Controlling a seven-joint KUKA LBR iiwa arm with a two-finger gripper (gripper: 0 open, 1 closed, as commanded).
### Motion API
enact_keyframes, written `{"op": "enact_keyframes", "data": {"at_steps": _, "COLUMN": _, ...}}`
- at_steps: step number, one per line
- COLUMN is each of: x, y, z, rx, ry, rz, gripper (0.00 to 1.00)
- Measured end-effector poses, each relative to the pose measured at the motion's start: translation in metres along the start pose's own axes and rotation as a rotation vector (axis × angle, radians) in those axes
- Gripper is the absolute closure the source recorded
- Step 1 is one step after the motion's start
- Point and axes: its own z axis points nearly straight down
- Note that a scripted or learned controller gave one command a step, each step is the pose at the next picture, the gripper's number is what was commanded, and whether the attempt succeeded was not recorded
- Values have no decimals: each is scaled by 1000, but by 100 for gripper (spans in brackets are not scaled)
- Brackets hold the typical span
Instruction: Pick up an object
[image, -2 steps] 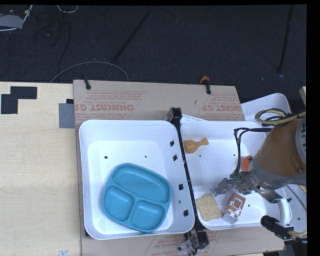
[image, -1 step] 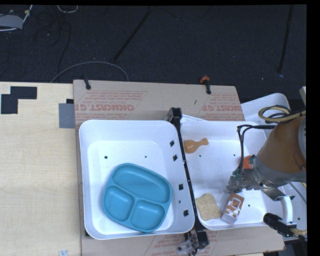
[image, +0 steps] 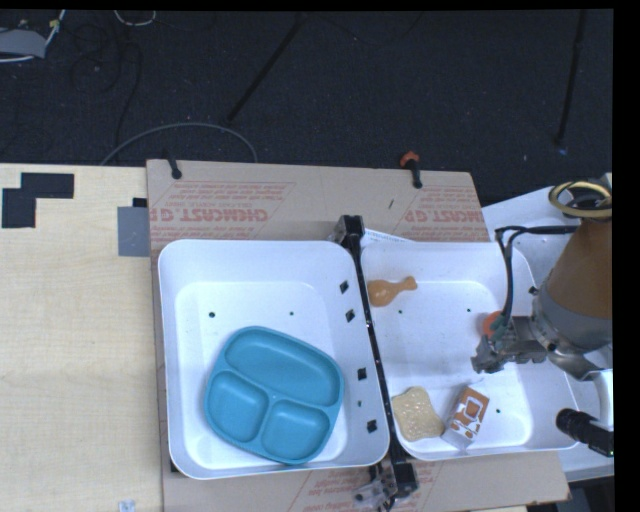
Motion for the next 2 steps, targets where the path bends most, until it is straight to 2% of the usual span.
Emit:
{"op": "enact_keyframes", "data": {"at_steps": 1, "x": -1, "y": 1, "z": -52, "rx": 2, "ry": 0, "rz": 0, "gripper": 100}}
{"op": "enact_keyframes", "data": {"at_steps": 2, "x": 51, "y": 9, "z": -57, "rx": 4, "ry": 2, "rz": -3, "gripper": 100}}
